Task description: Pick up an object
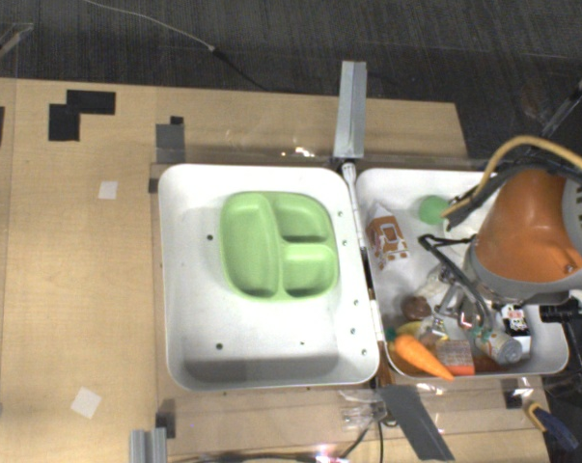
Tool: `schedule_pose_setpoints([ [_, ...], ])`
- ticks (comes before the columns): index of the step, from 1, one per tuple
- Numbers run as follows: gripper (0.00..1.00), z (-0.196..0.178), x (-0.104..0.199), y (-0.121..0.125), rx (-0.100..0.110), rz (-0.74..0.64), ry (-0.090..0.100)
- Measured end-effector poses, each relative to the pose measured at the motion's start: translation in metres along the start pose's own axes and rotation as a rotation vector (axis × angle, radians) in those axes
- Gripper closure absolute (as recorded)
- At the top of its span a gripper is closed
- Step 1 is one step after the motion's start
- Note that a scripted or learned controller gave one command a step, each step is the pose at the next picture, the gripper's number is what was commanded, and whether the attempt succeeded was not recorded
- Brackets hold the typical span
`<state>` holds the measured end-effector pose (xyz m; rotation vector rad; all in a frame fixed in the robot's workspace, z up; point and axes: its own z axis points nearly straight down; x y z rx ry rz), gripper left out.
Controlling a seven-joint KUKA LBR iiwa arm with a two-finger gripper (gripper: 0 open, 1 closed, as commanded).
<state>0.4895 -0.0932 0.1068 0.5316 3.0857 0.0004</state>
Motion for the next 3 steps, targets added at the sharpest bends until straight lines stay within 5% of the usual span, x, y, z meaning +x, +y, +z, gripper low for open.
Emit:
schedule_pose_setpoints([
  [1,0.0,0.014,-0.002,0.008,0.0,-0.011,-0.016],
  [2,0.0,0.004,0.001,0.002,0.0,0.132,0.003],
  [3,0.0,0.014,0.0,0.006,-0.002,0.182,-0.006],
])
